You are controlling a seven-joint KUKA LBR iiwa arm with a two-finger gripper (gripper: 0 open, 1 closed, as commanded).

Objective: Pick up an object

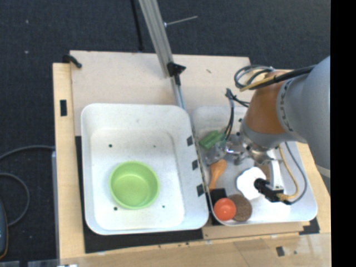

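Crowding the right bin's (303, 207) near edge sit a red ball (225, 208) and brown disc (242, 207) beneath my gripper (231, 152), grip state I cannot tell, while the green bowl (134, 184) leaves the left bin (139, 121) roomy.

Even, fairly bright overhead light is falling across the bench, and the two white bins (139, 115) are glaring close to washed-out. Shadows are staying soft and short; a faint one is lying under the green bowl (134, 184). The dark floor (33, 15) is showing grainy speckle. The whole picture is looking slightly soft, with small objects beneath the arm (289, 107) blurring together.
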